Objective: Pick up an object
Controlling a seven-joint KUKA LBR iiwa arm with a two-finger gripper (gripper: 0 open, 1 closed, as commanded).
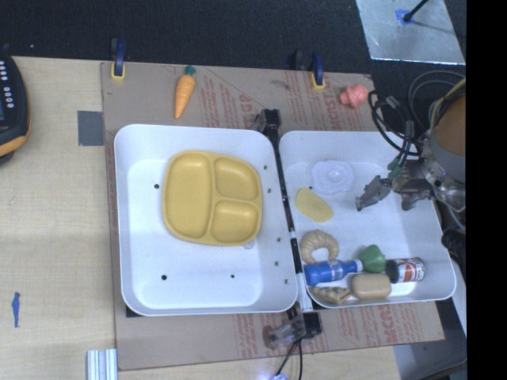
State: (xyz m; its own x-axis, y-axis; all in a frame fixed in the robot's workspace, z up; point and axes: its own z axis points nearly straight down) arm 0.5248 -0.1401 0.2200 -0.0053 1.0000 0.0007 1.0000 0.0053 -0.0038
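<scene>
Low in the right bin (pixel 432 236), along its front wall, several objs are crowded: a blue bottle (pixel 331 272), a tan bread roll (pixel 371 286), a green piece (pixel 371 256) and a small can (pixel 407 271). Just behind the bottle a curled pastry (pixel 320 246) is seen, w/ a yellow oval piece (pixel 314 205) and a clear lid (pixel 332 176) further back. The jaws (pixel 389 193) are seen spread apart, w/ nothing between them, over the bin's bare floor right of the lid. In the left bin (pixel 135 236) a yellow divided plate (pixel 212 197) is laid. On the table (pixel 55 236) behind the bins, a toy carrot (pixel 184 93) and a pink obj (pixel 354 95) are left.
</scene>
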